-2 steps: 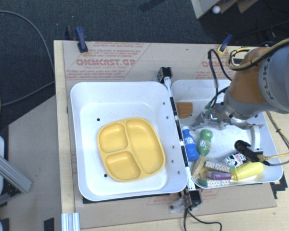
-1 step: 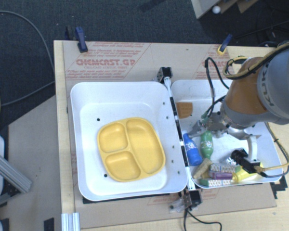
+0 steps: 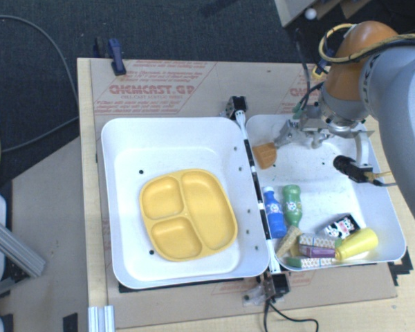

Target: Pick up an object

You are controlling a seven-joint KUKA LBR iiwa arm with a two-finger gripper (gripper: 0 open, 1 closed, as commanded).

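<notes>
Cardboard sheeting printed with red lettering covers the bench, and a blue clamp grips its far left edge. On it sits the left bin, holding one thing: a yellow divided plate with three compartments, lying flat near the middle and turned slightly askew. The right bin sits against the left bin's right rim. Just inside its far left corner lies a small brown block, close to the dividing wall. Nearer the camera, a blue bottle lies along that same wall, with a green bottle touching its right side. Below them, in the near part of the bin, is a loose cluster: a tan stick leaning at a slant, a patterned box above a purplish box, then a black-and-white carton and, just beside it, a yellow cup on its side against the near right rim. The gripper hangs over the far end of the right bin, just right of the brown block and apart from it; whether it is released or clenched cannot be told from this angle, and nothing shows in its grasp. The grey arm with its orange band reaches in from the far right.
</notes>
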